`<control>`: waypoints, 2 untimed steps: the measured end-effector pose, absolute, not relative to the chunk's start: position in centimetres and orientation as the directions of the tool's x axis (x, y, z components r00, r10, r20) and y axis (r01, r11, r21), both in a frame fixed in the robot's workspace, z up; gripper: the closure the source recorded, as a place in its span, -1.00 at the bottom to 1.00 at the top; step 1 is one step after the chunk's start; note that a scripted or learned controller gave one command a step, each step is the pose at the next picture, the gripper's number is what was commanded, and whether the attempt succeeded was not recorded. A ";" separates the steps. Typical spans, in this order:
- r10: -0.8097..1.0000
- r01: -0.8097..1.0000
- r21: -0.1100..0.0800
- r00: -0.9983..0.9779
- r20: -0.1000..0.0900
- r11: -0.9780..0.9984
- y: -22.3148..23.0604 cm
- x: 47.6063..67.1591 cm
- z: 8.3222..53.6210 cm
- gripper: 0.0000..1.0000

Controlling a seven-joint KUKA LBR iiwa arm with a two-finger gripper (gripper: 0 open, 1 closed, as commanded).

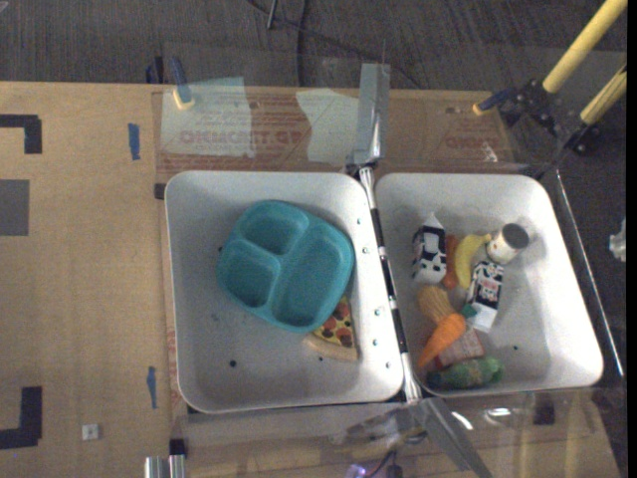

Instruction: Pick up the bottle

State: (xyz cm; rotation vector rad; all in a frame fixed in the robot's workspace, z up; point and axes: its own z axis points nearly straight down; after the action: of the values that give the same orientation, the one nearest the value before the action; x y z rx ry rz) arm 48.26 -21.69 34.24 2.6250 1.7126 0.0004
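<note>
The bottle [490,279] is white with black cow patches and a pale round cap [514,236]. It lies tilted in the right bin [557,317], with its cap pointing toward the bin's far right. A yellow banana [468,257] rests against its left side, and an orange carrot [441,339] lies just below its base.
A cow-patterned milk carton [429,250], a tan cone-like toy [434,302] and a green toy [466,372] crowd the right bin's left half. The left bin [199,347] holds a teal divided plate [287,264] lying over a pizza slice [336,335]. Yellow poles [593,30] stand at the back right.
</note>
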 end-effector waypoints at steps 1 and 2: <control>0.916 0.916 0.009 0.402 -0.005 -0.402 -21.7 48.3 35.3 1.00; 0.856 0.856 0.001 0.517 -0.001 -0.517 -19.0 55.8 37.8 1.00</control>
State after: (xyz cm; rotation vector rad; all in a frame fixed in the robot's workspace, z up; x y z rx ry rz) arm 55.79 -18.96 37.84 2.7347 1.5430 -0.0003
